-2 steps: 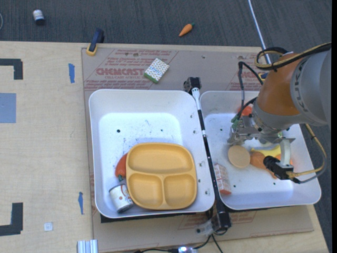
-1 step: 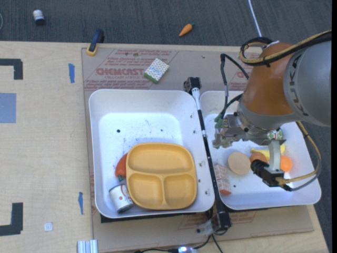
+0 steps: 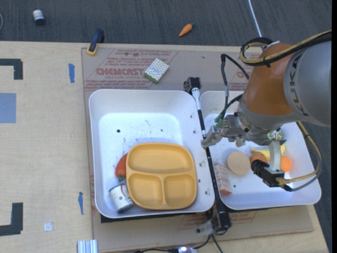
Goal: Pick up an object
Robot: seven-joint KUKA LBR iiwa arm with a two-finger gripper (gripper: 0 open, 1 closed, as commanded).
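My gripper (image 3: 224, 132) hangs under the orange wrist over the left part of the right bin (image 3: 310, 194), close to the wall shared with the left bin. Just below and right of it lies a tan round disc (image 3: 238, 163). Orange and yellow pieces (image 3: 284, 162) lie further right, partly hidden by the arm. A clear packet (image 3: 221, 183) rests near the bin's left wall. In the left bin (image 3: 105, 109) a yellow divided plate (image 3: 160, 175) covers part of a red item (image 3: 121, 165), and a small can (image 3: 120, 196) lies beside it.
A small green-and-white box (image 3: 156, 70) lies on the cardboard behind the bins. On the floor beyond are a toy carrot (image 3: 185, 29), a blue and yellow tool (image 3: 95, 41) and a small cylinder (image 3: 38, 16). Cables trail off the arm over the right bin.
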